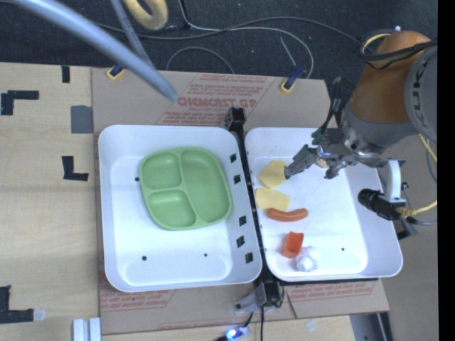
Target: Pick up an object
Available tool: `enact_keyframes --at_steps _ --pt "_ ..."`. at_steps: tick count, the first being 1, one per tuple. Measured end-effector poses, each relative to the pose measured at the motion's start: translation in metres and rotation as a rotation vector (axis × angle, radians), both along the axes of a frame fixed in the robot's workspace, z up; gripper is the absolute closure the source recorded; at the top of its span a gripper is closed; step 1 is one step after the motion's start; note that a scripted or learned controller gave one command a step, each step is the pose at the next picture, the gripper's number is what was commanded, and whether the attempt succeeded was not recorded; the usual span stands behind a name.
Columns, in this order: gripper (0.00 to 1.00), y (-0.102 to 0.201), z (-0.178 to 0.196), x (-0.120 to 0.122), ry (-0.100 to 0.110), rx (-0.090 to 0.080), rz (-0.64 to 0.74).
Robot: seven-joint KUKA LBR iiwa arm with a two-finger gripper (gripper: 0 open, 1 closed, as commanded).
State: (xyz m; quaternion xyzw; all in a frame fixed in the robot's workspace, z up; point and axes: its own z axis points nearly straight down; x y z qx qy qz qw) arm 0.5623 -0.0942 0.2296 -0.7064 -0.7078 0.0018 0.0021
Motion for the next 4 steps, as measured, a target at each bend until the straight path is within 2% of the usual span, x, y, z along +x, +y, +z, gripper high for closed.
enact_keyframes --at_steps 2,3,4 --pt "0.0 -0.011 -0.117 0.0 0.006 0.001 -0.001" --pt "0.0 -0.011 -0.147 0.0 0.0 -0.001 -0.001" --pt "1.0 -0.012 -0.137 0.001 -0.001 -0.001 0.001"
